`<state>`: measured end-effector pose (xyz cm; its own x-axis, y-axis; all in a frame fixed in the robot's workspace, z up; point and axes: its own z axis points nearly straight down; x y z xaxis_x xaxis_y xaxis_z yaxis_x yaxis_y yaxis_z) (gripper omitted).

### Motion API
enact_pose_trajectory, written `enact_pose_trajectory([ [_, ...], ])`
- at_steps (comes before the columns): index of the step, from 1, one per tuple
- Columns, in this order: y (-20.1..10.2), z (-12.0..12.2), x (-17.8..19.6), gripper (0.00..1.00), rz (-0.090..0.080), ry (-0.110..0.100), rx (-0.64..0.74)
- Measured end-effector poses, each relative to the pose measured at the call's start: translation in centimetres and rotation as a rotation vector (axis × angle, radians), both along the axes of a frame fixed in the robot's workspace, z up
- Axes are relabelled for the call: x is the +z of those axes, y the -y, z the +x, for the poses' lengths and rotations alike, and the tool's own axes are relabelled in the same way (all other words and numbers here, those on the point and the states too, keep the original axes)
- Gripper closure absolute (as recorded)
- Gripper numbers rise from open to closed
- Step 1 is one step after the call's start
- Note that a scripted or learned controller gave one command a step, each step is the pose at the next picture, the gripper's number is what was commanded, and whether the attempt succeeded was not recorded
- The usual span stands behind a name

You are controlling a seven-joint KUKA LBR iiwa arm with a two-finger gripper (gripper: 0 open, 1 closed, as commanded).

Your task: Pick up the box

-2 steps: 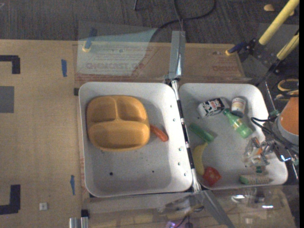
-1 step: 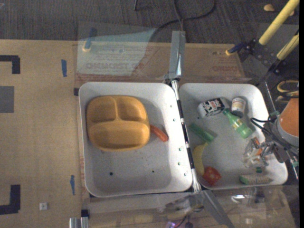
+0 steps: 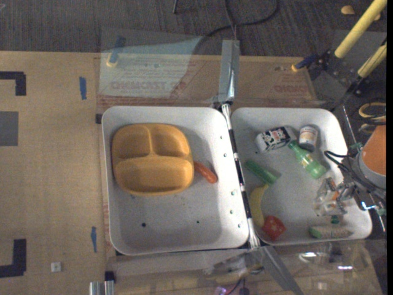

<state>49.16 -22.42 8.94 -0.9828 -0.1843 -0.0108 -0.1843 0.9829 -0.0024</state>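
A red tomato-like toy (image 3: 274,227) is lying nearest the camera, at the front edge of the right bin (image 3: 279,117), with a yellow banana (image 3: 257,205) just behind it by the divider. A green speckled item (image 3: 330,232) is resting in the front right corner. The tool (image 3: 334,195) is being held low over the right side of that bin, its transparent parts blurred, so whether it is apart or together cannot be told. The box (image 3: 274,138), a small black-and-white carton, is lying near the back of the right bin, well apart from the tool, toward the back left of it. A small can (image 3: 308,136) is standing just beside the box, and a green bottle (image 3: 307,159) is lying between box and tool. A green pepper-like piece (image 3: 263,172) is lying toward the divider. In the left bin (image 3: 164,235), an orange divided tray (image 3: 152,158) is resting upside down, with a carrot (image 3: 206,173) touching its right edge.
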Motion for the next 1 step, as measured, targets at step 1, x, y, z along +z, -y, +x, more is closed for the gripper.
enact_pose_trajectory([
  [1,-0.01,-0.27,0.01,1.0,0.001,0.001,-0.103],
])
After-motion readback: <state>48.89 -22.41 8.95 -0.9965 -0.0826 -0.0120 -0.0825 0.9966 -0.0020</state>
